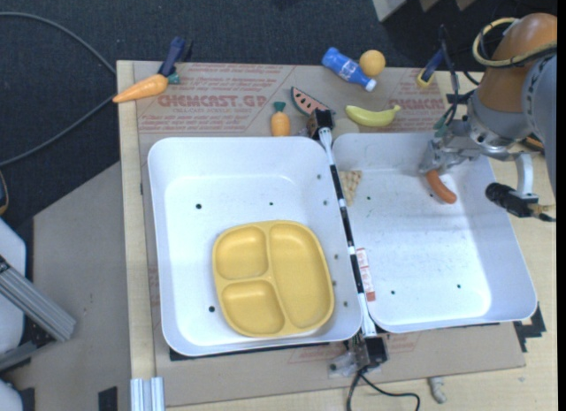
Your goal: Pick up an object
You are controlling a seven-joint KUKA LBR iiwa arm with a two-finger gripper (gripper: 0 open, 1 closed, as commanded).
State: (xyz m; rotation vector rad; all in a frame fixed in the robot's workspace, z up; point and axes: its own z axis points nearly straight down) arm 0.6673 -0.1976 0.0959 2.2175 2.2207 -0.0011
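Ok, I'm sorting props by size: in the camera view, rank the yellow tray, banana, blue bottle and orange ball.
1. Yellow tray
2. Banana
3. Blue bottle, close to the banana, so unsure
4. Orange ball

Dark carpet floor (71,3); grey cable (62,31) across it; wooden bench (133,250).

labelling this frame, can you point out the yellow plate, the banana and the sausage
yellow plate (240,255): camera view, upper left compartment
banana (372,116): camera view, middle of its curve
sausage (441,189): camera view, middle of its length
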